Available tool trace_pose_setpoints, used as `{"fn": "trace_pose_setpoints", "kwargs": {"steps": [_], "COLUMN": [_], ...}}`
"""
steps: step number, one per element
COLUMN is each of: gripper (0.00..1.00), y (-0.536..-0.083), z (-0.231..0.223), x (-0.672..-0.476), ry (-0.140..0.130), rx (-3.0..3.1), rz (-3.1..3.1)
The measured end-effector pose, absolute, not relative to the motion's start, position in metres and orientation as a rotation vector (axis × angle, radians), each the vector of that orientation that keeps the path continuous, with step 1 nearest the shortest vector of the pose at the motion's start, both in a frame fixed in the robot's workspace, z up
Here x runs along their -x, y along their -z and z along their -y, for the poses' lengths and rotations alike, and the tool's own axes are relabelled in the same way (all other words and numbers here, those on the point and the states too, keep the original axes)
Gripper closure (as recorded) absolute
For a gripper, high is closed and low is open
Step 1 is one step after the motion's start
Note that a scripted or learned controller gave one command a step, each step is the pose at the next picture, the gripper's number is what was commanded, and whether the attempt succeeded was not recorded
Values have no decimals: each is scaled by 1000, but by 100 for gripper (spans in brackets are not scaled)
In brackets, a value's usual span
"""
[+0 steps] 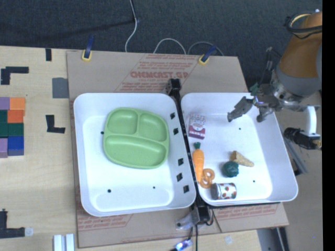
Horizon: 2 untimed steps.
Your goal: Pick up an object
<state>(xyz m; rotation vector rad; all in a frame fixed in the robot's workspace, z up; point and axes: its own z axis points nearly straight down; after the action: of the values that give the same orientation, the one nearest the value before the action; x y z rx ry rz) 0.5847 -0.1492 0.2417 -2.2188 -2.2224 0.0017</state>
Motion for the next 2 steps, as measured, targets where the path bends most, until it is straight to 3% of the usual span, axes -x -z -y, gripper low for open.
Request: {"fn": "trace_pose_setpoints", "kwargs": {"steps": [2], "gripper": [0], "y": [-116], "z": [153], "x": [-588], "ry": [-8], "rx": [2216], "rz": [2218]}}
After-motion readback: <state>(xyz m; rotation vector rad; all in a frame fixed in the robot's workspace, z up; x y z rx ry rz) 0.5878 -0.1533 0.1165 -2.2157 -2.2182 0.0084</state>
